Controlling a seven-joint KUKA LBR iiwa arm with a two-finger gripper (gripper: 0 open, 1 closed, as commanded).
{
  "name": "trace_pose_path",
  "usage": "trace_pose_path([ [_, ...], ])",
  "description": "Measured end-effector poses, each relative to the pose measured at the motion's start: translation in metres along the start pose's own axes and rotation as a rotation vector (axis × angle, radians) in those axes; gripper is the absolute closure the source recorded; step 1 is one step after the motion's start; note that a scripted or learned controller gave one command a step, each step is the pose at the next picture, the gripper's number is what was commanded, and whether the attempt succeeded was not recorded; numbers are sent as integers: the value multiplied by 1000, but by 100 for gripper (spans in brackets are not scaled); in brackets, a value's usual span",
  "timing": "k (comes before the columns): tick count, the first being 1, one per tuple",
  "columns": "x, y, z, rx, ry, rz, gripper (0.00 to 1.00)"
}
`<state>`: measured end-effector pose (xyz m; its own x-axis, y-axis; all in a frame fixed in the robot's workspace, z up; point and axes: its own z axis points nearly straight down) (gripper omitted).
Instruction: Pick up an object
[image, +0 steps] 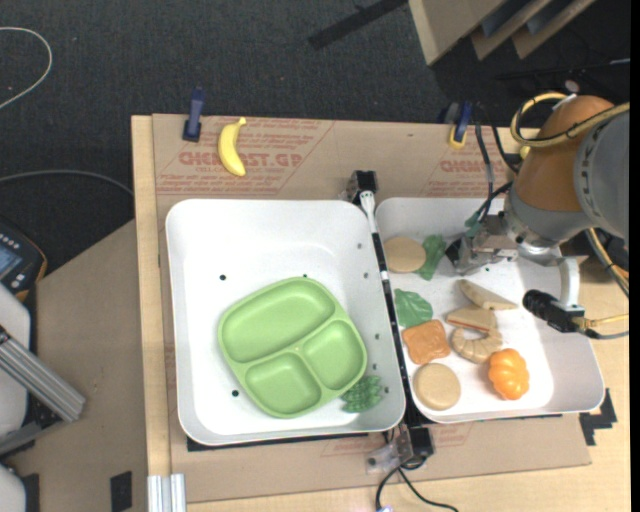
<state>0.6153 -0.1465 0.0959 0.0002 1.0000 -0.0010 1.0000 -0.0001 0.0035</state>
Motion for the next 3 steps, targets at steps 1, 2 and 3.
trace_pose_path([
  [1,0,1,-10,-2,-1,0,100],
  [2,0,1,-21,-4,-1,1,100],
  [3,0,2,-31,-7,-2,1,100],
])
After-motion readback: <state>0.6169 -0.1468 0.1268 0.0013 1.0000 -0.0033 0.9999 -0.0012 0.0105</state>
